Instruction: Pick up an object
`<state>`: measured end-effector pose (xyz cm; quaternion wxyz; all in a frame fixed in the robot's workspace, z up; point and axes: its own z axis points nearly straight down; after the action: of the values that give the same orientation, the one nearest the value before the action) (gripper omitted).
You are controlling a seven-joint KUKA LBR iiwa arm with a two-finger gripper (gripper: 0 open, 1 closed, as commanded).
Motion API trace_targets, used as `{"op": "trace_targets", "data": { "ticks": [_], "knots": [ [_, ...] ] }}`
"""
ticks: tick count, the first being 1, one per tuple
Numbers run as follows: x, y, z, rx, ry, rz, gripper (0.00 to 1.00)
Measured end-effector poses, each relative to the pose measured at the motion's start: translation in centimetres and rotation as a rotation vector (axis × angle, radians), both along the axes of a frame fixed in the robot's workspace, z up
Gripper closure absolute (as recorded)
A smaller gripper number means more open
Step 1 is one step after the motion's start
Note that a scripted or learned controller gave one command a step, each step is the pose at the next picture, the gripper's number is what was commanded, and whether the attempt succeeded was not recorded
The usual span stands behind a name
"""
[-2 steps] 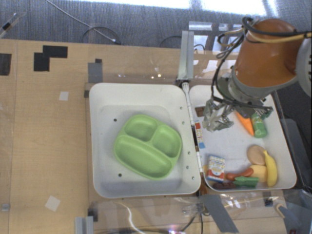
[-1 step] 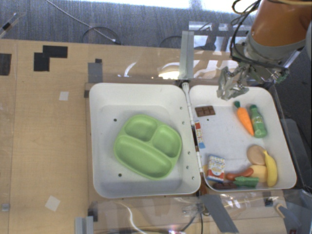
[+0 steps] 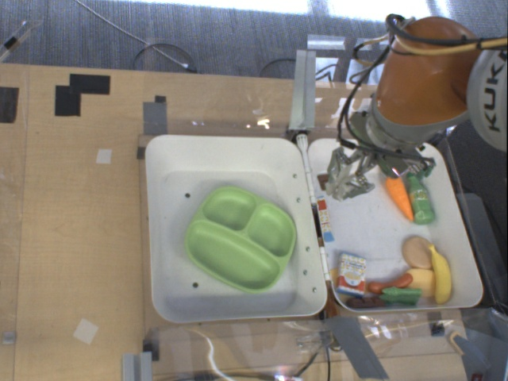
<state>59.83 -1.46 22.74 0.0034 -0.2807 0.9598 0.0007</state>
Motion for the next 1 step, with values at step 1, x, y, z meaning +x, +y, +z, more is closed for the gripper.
{"op": "trace_targets", "data": {
  "ticks": [1],
  "knots": [
    [5.28, -6.23, 6.17, -0.006, -0.012, 0.05, 1.0]
  ]
}}
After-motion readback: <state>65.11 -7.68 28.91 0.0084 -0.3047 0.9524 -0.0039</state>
